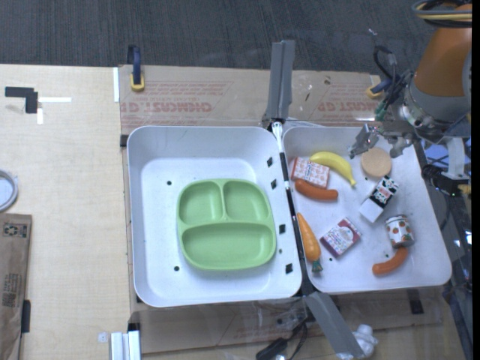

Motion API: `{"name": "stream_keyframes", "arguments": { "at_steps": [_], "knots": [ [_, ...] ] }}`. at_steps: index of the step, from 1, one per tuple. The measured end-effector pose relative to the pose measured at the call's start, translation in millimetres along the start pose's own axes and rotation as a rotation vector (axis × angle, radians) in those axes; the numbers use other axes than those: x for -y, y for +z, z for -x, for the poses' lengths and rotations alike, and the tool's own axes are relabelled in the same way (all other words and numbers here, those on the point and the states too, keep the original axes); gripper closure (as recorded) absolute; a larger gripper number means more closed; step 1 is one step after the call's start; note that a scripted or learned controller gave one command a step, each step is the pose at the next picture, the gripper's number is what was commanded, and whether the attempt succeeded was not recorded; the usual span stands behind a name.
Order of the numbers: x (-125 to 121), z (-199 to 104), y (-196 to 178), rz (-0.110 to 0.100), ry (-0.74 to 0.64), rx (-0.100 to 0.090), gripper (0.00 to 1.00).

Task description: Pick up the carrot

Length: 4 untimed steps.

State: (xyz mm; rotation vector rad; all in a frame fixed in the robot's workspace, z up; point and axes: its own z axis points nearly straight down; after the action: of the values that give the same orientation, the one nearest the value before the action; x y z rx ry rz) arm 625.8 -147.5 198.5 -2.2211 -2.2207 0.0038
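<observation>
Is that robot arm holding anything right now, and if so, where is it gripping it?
Nothing is held. The end effector hangs at the right bin's far edge, and the carrot lies untouched along that bin's left wall.

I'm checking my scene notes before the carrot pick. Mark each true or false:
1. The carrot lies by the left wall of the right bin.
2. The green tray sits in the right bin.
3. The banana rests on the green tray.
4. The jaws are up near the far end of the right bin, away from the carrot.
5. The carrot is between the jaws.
1. True. The carrot lies along the left wall of the right bin.
2. False. The green tray sits in the left bin.
3. False. The banana lies in the right bin, beside a red and white packet.
4. True. The jaws are near the far end.
5. False. The carrot lies on the bin floor.
</observation>
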Motion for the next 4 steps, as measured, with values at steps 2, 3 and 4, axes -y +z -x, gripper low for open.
{"name": "stream_keyframes", "arguments": {
  "at_steps": [2,3,4],
  "knots": [
    [20.9,4.9,67.9,0.001,0.035,-0.001,0.0],
    [2.3,-25.3,-15.9,0.002,-0.034,0.0,0.0],
    [70.6,-48.9,107.5,0.0,-0.032,-0.001,0.0]
  ]
}}
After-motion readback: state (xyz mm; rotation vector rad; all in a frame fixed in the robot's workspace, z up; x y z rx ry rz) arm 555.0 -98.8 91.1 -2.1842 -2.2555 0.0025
